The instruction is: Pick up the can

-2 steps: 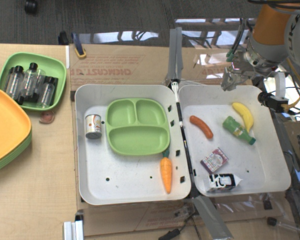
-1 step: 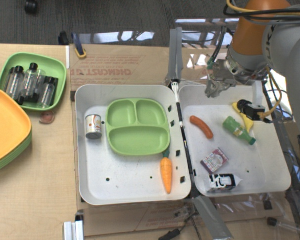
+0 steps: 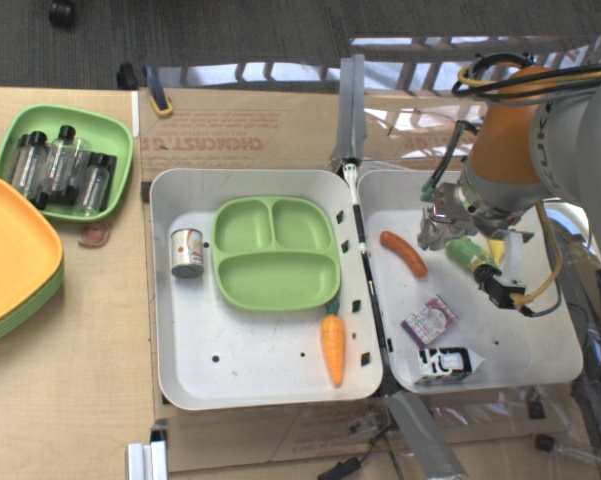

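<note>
The can point(image 3: 187, 253), small and silver with a red-and-white label, stands upright at the left side of the left bin point(image 3: 170, 368), next to a green divided plate point(image 3: 277, 251). My gripper point(image 3: 438, 230) hangs low over the upper middle of the right bin point(image 3: 550, 353), far to the right of the can. It sits between a red sausage point(image 3: 404, 253) on its left and a green object point(image 3: 465, 252) on its right. The grey wrist and cables hide the gripper's tip.
An orange carrot point(image 3: 333, 346) lies below the plate in the left bin. In the right bin lie a purple packet point(image 3: 429, 320) and a black-and-white item point(image 3: 445, 363). Left of the bins are stacked orange plates point(image 3: 15, 263) and a green tray of bottles point(image 3: 65, 163).
</note>
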### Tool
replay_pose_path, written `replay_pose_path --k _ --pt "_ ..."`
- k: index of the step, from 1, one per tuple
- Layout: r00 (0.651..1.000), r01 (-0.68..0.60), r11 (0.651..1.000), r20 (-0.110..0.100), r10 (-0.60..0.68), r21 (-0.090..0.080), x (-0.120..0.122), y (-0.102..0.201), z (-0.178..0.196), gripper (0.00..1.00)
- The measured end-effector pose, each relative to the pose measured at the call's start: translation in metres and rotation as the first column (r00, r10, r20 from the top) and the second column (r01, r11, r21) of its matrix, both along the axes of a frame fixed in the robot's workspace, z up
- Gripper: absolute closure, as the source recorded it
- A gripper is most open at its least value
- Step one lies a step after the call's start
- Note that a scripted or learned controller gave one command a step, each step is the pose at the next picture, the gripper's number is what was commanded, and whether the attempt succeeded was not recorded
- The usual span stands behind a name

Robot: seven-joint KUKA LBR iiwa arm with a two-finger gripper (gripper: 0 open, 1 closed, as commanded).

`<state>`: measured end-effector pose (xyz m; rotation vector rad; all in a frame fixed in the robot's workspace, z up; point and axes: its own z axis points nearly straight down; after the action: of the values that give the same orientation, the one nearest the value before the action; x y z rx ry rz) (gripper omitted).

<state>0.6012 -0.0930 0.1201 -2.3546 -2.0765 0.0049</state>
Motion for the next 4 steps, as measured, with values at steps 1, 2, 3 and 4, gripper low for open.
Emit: replay_pose_path --k 1,2,3,4 --pt "0.987 0.162 0.987 0.002 -0.162 -0.001 0.027 0.008 0.095 1.0" --pt "0.988 0.156 0.988 0.0 -0.156 -0.001 0.007 0.041 0.103 1.0" --pt "0.991 0.136 0.991 0.0 -0.136 -0.001 -0.009 0.066 0.12 1.0" --pt "0.991 0.13 0.991 0.001 -0.13 -0.002 0.011 0.049 0.169 1.0"
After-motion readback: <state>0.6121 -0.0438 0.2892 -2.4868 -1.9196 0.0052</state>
